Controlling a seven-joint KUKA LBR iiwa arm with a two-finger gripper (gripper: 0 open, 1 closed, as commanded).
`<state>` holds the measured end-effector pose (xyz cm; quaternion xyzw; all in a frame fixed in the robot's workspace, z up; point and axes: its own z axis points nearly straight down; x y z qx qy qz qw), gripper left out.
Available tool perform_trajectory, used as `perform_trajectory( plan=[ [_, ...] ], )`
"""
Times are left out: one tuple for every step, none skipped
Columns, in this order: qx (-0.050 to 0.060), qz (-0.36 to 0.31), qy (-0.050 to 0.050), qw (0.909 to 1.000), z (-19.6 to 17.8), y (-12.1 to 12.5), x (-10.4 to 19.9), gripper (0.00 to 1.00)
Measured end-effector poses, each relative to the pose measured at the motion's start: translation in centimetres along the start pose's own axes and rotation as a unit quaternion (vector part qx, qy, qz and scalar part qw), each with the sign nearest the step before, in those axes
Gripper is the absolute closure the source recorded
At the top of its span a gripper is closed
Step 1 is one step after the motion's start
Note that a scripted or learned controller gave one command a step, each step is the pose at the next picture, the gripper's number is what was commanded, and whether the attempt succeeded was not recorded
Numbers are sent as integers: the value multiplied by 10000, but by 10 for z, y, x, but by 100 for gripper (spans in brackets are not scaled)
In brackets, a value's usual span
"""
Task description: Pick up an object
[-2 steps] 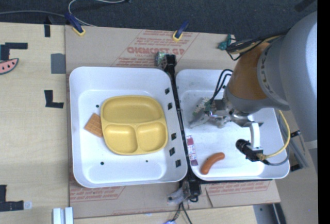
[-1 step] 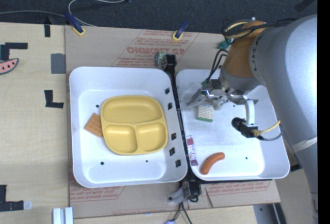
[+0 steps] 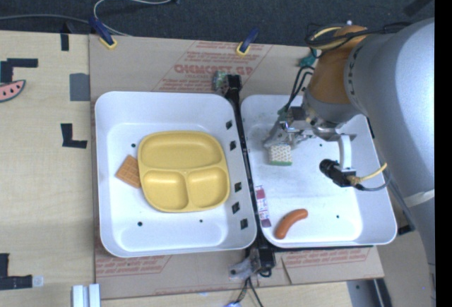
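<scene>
gripper (image 3: pixel 282 137) low in right bin (image 3: pixel 367 228) – fingers pinching small pale block (image 3: pixel 280 153) near the bin's left-centre | orange sausage (image 3: pixel 290 222) near front edge, well apart | left bin (image 3: pixel 113 228) – yellow divided tray (image 3: pixel 185 170) overlapping a tan cracker (image 3: pixel 128 171)

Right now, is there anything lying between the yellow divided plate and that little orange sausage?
In the camera view, the two bins' adjoining walls run between the yellow divided plate and the orange sausage, with a small printed label strip beside them.
</scene>
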<state>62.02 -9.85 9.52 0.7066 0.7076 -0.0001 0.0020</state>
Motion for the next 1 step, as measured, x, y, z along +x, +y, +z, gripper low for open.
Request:
perform_trajectory(
  plan=[
    [15, -4, 17, 10000, -107, -30, 62, 100]
  ],
)
